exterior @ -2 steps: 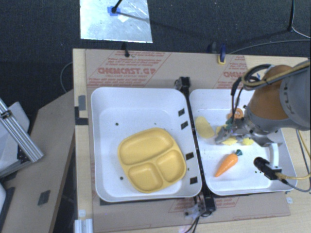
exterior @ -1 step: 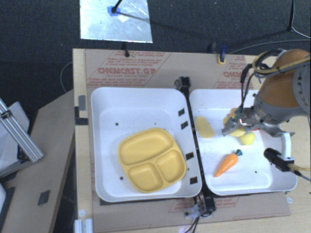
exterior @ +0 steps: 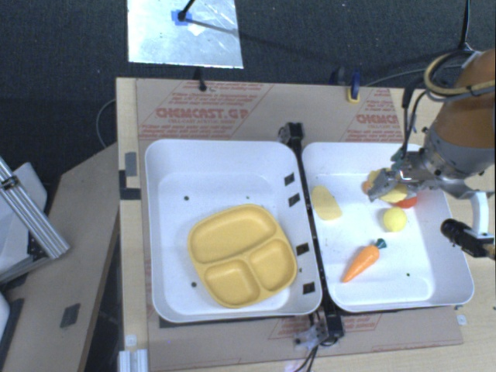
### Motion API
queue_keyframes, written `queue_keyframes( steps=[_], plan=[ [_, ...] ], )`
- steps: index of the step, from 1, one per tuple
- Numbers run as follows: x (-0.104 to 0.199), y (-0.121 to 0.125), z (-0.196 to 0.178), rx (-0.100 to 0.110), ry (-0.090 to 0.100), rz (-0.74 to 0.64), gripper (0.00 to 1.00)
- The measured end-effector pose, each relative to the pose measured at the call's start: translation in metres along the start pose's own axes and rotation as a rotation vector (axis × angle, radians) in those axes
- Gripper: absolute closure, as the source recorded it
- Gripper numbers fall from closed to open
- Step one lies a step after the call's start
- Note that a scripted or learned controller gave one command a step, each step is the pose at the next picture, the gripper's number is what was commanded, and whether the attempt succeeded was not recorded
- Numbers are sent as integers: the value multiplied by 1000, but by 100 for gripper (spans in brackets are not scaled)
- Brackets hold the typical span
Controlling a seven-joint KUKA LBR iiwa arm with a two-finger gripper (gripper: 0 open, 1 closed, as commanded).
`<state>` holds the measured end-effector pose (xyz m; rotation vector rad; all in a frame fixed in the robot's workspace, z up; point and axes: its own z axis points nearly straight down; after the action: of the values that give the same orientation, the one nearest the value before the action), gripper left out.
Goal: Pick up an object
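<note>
Dark carpet surrounds the table [exterior: 232,103], which bears two white bins side by side. Gripper [exterior: 381,186] sits low over the right bin [exterior: 449,285], near its upper right; whether the fingers are apart or together, cannot tell, since they blur into the items beneath. Right at the tip: a yellow-orange piece [exterior: 374,181], with a red piece [exterior: 407,202] just beside it; contact unclear. Yellow ball [exterior: 394,220] lies just below those. Carrot [exterior: 363,261] lies lower, mid-bin, tilted, green top toward the ball. Pale yellow piece [exterior: 326,204] lies near the bin's left wall. Left bin [exterior: 167,208] holds a yellow three-compartment tray [exterior: 242,254]. Arm [exterior: 465,122] enters from the right, orange band above the wrist.
</note>
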<state>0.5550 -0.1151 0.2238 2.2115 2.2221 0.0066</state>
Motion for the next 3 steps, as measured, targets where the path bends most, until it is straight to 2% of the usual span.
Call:
queue_keyframes(
  steps=[1,2,3],
  plan=[
    [0,2,-43,1,0,0,100],
    [58,0,-29,7,4,-6,100],
    [115,0,-34,6,4,-7,100]
  ],
)
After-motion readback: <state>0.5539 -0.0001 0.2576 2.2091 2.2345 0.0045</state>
